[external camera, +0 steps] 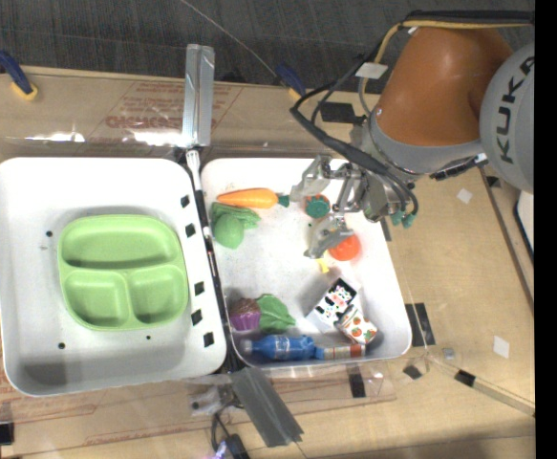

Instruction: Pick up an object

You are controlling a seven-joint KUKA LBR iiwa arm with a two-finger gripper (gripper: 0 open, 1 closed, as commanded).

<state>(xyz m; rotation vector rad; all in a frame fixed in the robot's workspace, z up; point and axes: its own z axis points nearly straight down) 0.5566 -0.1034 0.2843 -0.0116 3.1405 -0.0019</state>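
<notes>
The grey arm [507, 103], lettered "KU" in black on its housing, is reaching in from the right with its orange band [436, 79] above the wrist, and is angling down over the right bin [393, 295]. The claw [328, 239] is hanging low inside that bin, near its upper right part; whether its fingers are spread or pressed together cannot be told, as cables and metal parts are blurring together there. A red-orange ball [347, 248] is lying just beside the claw tip, touching or nearly so. Relative to the right bin: a toy carrot [247, 199] is lying near its upper left corner, with a green leafy toy [232, 226] just below it; a purple and green toy [257, 313] is sitting near the lower left; a blue bottle [288, 348] is lying along the bottom wall; a black-and-white patterned box [334, 302] and a small spotted carton [358, 331] are resting near the lower right. To the left of the right bin, the left bin [10, 218] is holding a green divided tray [122, 271]. Faint reddish mirrored print on the tabletop [469, 285] above the bins is not readable.
</notes>
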